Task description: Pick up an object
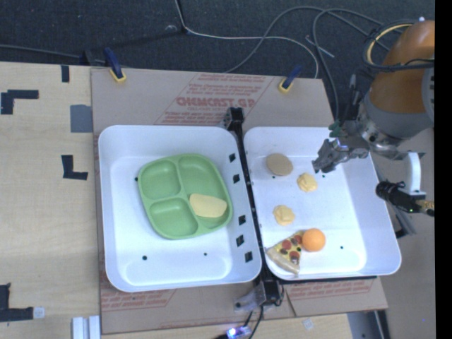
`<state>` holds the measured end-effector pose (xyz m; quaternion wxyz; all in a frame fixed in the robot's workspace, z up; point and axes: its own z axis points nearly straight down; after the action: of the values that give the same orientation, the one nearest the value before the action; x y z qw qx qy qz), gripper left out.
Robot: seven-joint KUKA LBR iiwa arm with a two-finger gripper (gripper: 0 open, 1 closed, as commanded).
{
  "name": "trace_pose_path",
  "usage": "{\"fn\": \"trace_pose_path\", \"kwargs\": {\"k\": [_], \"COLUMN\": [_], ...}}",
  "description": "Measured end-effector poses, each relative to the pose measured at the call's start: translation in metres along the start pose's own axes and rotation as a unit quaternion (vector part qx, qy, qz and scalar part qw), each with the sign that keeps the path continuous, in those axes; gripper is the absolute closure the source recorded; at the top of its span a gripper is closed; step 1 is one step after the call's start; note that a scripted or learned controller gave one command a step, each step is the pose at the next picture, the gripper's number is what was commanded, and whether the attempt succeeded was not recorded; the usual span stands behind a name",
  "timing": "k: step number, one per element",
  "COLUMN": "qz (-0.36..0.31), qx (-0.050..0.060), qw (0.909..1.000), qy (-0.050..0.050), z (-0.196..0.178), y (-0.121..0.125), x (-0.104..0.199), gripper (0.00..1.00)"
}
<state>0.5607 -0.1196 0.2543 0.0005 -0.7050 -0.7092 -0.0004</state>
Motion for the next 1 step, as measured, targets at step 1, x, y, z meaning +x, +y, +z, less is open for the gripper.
{"fn": "trace_pose_path", "kwargs": {"k": [1], "qz": [0.001], "qx": [0.001], "qw": [1.0], "qy": [-0.001], "z": [0.0152], "y": [0.001], "x": [0.0557], "gripper": [1.0]}}
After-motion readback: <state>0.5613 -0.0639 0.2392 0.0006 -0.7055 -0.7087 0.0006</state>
